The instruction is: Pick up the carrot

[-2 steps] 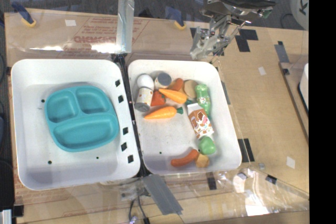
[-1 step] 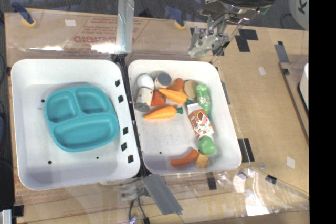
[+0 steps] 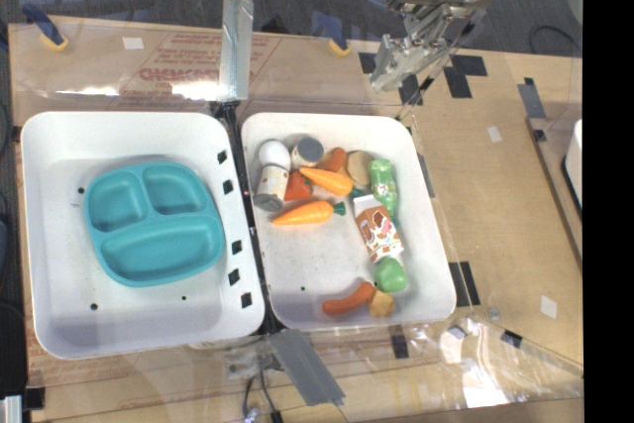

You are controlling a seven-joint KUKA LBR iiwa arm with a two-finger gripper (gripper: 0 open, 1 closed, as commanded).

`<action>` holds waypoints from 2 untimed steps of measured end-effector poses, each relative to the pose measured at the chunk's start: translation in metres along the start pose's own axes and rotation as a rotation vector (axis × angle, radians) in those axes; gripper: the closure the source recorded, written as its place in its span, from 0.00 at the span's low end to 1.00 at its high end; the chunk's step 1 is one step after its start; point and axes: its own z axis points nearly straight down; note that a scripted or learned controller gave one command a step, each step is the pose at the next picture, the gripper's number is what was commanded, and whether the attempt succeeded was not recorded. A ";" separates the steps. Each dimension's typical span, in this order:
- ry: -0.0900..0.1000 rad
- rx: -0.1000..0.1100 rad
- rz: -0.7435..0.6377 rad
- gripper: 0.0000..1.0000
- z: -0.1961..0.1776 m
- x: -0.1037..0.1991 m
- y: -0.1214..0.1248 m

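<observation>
One gripper (image 3: 404,74) hangs above the bench just past the far edge of the right bin (image 3: 428,243), near its far right corner, and I cannot tell its state because the end of the arm is blurred. In the right bin, the carrot (image 3: 304,213) lies on its side near the left wall, and a second carrot (image 3: 327,179) lies just beyond it, beside a green bottle (image 3: 382,183) and a small carton (image 3: 377,231). The left bin (image 3: 45,243) carries a teal divided plate (image 3: 154,221) in its middle.
</observation>
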 end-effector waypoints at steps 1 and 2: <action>-0.001 -0.007 -0.125 1.00 0.032 0.020 0.001; -0.001 -0.002 -0.185 1.00 0.019 0.005 0.000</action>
